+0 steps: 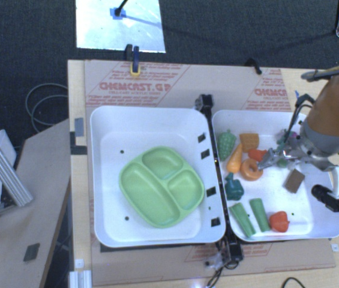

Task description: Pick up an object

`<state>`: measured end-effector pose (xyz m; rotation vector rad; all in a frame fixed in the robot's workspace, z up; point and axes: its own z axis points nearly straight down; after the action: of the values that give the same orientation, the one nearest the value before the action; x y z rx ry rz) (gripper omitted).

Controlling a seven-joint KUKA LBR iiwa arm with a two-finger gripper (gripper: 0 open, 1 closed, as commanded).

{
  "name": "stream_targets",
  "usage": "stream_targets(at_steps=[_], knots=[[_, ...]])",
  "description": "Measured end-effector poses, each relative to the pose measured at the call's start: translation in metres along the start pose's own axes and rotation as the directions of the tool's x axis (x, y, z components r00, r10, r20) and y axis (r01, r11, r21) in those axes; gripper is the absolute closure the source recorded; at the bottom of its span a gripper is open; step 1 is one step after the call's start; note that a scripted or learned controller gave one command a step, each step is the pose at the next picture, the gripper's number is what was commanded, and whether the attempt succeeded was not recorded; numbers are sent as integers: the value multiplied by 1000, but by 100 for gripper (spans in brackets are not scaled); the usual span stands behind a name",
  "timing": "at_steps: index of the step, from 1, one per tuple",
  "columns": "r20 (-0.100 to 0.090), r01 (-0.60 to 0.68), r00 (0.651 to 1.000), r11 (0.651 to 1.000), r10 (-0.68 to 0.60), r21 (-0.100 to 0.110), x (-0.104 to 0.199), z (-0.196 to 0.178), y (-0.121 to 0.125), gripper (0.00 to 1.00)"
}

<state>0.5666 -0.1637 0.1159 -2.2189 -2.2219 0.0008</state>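
Landmark: divider (214, 173) between the two bins. Left of it, left bin (106, 161) holds the sectioned plate (161, 186). Right of it, right bin (325, 227): pepper (234, 189) just beside divider, carrot (235, 156) behind pepper, ring (252, 170) right of carrot, two sticks (250, 215) in front, block (294, 180) further right, gripper (273, 158) above ring.

arm (336, 116) cut off at right edge

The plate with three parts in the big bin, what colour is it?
Light green. The plate shows plainly in the camera view, lying in the left bin.
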Motion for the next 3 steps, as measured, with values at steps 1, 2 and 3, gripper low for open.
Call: stream_targets(at_steps=[1, 2, 3], knots=[[2, -2, 1000, 1000, 2, -11, -1, 27, 4, 0], [-2, 1, 1000, 1000, -1, -18, 1, 13, 7, 100], [3, 3, 1000, 1000, -3, -9, -3, -52, 9, 100]])
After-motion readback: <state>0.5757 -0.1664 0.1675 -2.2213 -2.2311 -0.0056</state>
